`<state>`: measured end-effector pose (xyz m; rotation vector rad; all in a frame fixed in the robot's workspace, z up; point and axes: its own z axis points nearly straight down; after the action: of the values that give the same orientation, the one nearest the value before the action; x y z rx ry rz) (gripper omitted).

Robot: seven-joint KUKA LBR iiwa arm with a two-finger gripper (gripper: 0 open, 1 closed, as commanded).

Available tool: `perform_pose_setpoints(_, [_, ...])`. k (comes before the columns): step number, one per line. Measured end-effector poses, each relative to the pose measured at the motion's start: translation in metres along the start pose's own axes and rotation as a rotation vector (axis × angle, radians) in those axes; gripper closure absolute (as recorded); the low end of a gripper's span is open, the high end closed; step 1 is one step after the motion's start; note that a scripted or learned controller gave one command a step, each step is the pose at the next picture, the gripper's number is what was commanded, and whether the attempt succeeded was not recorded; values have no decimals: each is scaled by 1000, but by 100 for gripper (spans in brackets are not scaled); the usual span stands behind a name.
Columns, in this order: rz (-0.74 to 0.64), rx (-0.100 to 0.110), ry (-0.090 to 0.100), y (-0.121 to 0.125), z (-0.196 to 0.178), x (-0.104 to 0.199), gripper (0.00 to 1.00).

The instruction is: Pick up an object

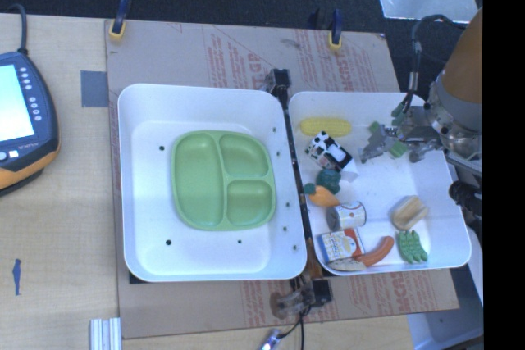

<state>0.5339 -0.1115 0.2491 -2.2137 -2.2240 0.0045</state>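
Right now my pincer (385, 143) hangs over the right bin (435, 176), near its far edge and towards its right side, with my arm coming in over that bin's right rim. From this slant I cannot tell whether the pincer is spread or pressed together, and I see nothing clearly caught in it.

All the things I could pick lie in the right bin. A yellow piece (325, 126) lies near the far left corner, and a black-and-white toy (329, 150) sits just in front of it. Along the left edge, closer to the near side, come a small teal piece (329, 179) and an orange piece (322, 196), touching or nearly so. A little can (349, 215) lies near the middle of the bin's near half. A small carton (338, 244) sits by the near left corner with a red sausage (376, 251) just beside it at the near edge. A tan roll (408, 211) and a green piece (412, 246) lie towards the near right corner. They are all well apart from my pincer.

The left bin (139, 242) carries a green divided plate (223, 179) in its middle. A handheld screen (20, 123) rests at the bench's left edge.
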Motion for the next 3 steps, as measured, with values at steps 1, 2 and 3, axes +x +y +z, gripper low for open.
perform_pose_setpoints(1, [-1,3,-1,26,140,19,0])
perform_pose_setpoints(2, [-3,4,-2,27,129,18,100])
perform_pose_setpoints(3, [4,-1,-1,68,157,-29,100])
